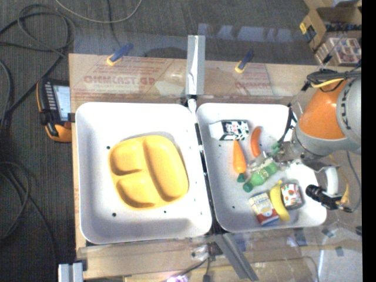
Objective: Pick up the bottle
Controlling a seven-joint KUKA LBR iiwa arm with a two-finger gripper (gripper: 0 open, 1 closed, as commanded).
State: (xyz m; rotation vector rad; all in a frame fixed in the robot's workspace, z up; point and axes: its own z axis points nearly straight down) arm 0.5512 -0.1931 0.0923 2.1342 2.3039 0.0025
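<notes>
A small green bottle (260, 174) lies on its side in the right bin (305, 219), its green cap pointing to the lower left. My gripper (280, 152) hangs low over the bin, right at the bottle's upper right end; the view is too small to tell whether it touches the bottle. The grey arm with its orange band (322, 117) reaches in from the right, above the bin's right wall.
An orange carrot (238, 157) and a red sausage (256, 141) lie just left of the gripper. A black-and-white carton (235, 129) sits behind them. A banana (279, 202), a juice box (264, 209) and a strawberry box (292, 195) crowd the front. A yellow divided tray (148, 170) lies in the left bin (88, 157).
</notes>
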